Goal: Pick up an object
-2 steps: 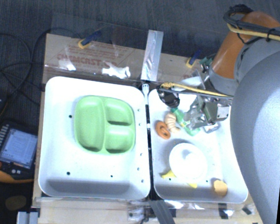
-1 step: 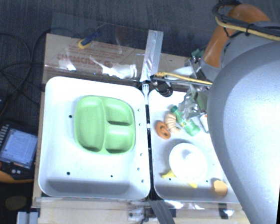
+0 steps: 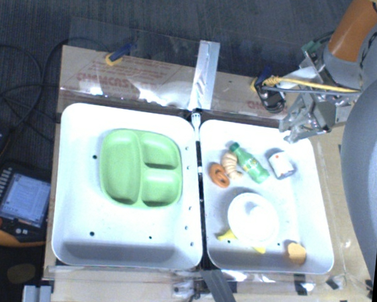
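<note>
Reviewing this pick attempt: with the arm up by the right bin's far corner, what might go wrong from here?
1. The green bottle, pretzel and pastry lie packed together, so the end effector may nudge neighbours or grab two.
2. The yellow piece sits partly under the white bowl, making it hard to grasp.
3. The orange piece lies by the bin wall, risking contact.

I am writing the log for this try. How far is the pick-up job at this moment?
Nothing looks picked up. The gripper hovers over the right bin's far corner, carrying nothing visible. The green bottle, white block, pretzel and white bowl all lie in the bin. Reaching, grasping and lifting remain.
</note>
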Robot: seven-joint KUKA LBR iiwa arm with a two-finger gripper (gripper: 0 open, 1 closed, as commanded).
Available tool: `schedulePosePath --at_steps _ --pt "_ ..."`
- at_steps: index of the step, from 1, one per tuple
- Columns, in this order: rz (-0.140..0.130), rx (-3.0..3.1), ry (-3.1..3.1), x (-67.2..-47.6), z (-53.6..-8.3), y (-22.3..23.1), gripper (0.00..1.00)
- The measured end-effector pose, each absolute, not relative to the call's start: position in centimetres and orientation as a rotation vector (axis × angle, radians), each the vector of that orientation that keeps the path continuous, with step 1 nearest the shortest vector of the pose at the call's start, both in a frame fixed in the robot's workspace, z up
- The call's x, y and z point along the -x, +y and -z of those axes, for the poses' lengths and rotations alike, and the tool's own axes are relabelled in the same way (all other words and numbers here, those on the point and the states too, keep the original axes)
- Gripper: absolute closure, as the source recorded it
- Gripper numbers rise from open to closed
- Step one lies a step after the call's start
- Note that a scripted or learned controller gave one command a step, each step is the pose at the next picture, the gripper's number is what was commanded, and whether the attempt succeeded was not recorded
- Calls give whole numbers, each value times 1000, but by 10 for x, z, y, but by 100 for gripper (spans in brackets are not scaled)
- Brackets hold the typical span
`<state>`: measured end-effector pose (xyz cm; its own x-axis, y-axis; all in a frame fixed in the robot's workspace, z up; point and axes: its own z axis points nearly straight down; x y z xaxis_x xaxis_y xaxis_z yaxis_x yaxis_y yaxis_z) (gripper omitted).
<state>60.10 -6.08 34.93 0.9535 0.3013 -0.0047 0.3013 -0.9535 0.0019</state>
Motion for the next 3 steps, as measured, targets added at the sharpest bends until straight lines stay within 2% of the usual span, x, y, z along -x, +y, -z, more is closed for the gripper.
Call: schedulePosePath --at_steps 2,3 --pt "16 -3082 583 -594 -374 -66 100" --pt "7 -3042 779 -591 -402 -140 100"
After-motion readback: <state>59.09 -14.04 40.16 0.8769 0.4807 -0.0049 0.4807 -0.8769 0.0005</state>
